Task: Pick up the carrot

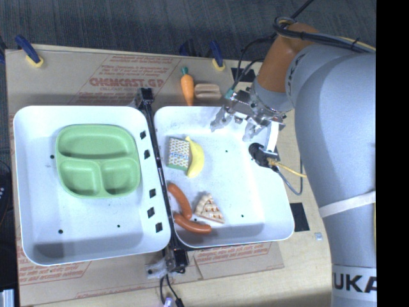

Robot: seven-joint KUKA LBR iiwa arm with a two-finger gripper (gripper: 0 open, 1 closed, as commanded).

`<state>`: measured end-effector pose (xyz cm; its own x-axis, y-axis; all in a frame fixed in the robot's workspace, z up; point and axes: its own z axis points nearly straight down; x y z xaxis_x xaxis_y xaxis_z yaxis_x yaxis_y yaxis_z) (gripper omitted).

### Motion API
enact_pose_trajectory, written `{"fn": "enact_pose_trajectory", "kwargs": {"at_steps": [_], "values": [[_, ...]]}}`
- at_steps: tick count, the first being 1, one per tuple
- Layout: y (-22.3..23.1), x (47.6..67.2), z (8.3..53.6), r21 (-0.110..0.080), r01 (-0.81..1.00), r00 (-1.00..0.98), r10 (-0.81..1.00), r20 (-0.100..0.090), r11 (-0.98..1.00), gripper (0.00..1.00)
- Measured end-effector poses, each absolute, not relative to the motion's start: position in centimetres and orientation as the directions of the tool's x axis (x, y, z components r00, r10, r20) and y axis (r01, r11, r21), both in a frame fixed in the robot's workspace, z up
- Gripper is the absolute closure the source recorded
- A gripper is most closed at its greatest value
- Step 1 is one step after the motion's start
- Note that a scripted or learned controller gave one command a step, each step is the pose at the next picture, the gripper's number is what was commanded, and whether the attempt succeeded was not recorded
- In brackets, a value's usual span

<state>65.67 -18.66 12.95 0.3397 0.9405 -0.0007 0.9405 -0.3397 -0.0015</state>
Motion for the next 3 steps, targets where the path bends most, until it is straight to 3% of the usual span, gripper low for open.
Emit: {"fn": "enact_pose_trajectory", "kwargs": {"at_steps": [1, 2, 3], "values": [[-18.6, 65.6, 9.1, -0.006, 0.937, 0.350, 0.937, -0.001, -0.350, 0.00], [-15.8, 65.7, 15.2, -0.001, 0.976, 0.219, 0.976, 0.000, -0.219, 0.00], [-18.7, 65.7, 14.7, -0.001, 0.924, 0.381, 0.924, -0.001, -0.381, 0.00]]}}
